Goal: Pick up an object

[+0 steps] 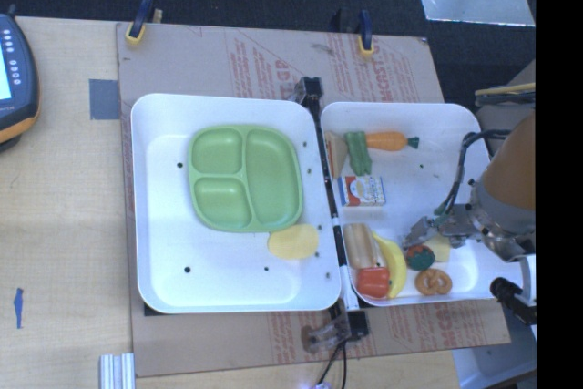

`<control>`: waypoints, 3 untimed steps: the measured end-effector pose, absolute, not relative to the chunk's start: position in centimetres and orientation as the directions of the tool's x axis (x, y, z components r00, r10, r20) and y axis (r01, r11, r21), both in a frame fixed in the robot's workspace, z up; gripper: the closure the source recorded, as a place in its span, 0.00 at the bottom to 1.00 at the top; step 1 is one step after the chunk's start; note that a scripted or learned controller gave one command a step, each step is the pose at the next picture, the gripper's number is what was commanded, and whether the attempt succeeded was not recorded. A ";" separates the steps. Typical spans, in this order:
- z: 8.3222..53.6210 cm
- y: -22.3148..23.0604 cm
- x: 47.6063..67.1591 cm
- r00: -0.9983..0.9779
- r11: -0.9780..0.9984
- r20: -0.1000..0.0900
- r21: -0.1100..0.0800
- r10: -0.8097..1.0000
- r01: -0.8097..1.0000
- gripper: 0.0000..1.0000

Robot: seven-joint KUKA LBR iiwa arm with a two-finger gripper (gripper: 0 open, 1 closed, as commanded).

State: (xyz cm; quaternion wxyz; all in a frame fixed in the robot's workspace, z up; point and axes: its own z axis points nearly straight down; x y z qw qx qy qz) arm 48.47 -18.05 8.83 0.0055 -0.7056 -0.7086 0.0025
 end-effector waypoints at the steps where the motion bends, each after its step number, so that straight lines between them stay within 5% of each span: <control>1: 10.2 -18.3 48.8 -0.005 0.005 0.000 -0.004 1.000 1.000 1.00; 2: 21.3 -17.2 49.3 -0.005 0.005 -0.002 0.007 1.000 1.000 1.00; 3: 20.6 -17.2 49.2 -0.004 0.004 0.000 -0.003 1.000 1.000 0.00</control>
